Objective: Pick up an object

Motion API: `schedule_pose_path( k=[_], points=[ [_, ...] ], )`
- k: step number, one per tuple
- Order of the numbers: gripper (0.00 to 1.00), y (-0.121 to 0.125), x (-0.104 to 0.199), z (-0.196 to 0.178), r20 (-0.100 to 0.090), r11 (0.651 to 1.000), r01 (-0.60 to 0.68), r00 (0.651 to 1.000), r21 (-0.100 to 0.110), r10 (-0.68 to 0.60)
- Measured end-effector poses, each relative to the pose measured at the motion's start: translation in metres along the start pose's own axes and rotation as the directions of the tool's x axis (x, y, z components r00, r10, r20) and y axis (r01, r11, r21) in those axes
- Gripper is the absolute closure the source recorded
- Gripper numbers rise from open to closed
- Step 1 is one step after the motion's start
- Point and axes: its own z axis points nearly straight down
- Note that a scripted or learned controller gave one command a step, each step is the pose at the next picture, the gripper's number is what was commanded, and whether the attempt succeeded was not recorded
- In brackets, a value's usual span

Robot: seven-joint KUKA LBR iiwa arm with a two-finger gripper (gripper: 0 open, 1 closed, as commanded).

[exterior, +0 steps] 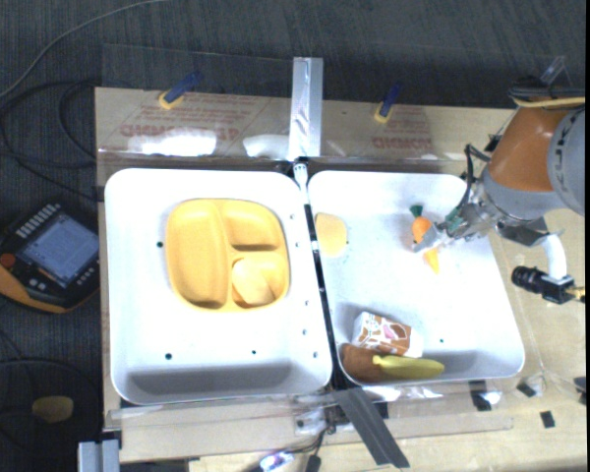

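A: Over the right bin (pixel 492 293) we've got the arm (pixel 531 160) coming in from the right, orange band up top, grey wrist below. Gripper (pixel 450 226) sits low near the bin's upper right, tips pointing left.

B: Open or closed? We can't tell from this angle; fingers are too small and blurred. Nothing visibly between them.

A: Agreed. Just left of the tips we see a carrot (pixel 421 228), small, orange w/ a green top. It looks to be right at the tips, but whether it's touching, we can't say.

B: And below that, a yellow bit (pixel 433 258) on the bin floor, close to the carrot.

A: Yep. Rest of that bin: a pale yellow round piece (pixel 330 232) at the left wall, well apart from the gripper. Down at the bottom edge we see a packet (pixel 385 335), brown and white, w/ a banana (pixel 408 366) lying across a brown thing (pixel 359 363) just beneath it.

B: Left bin (pixel 138 362)?

A: We see a yellow tray (pixel 192 254) in the middle, w/ compartments. A pale lump (pixel 256 283) sits in its lower right compartment.

B: Outside the bins?

A: Bench (pixel 216 121) w/ a yellow-blue clamp (pixel 180 89) at top left, another clamp (pixel 385 105) top right. Off the bench on the left, a pendant (pixel 41 256) w/ a screen lies on the floor.
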Motion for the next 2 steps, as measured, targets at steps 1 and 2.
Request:
schedule_pose_path(
  k=[1, 2],
  points=[
    [1.00, 0.008, 0.007, 0.013, 0.010, 0.989, 0.145, 0.989, 0.003, -0.145],
    [1.00, 0.047, 0.093, -0.076, 0.002, 0.969, 0.246, 0.969, 0.006, -0.246]
  ],
)
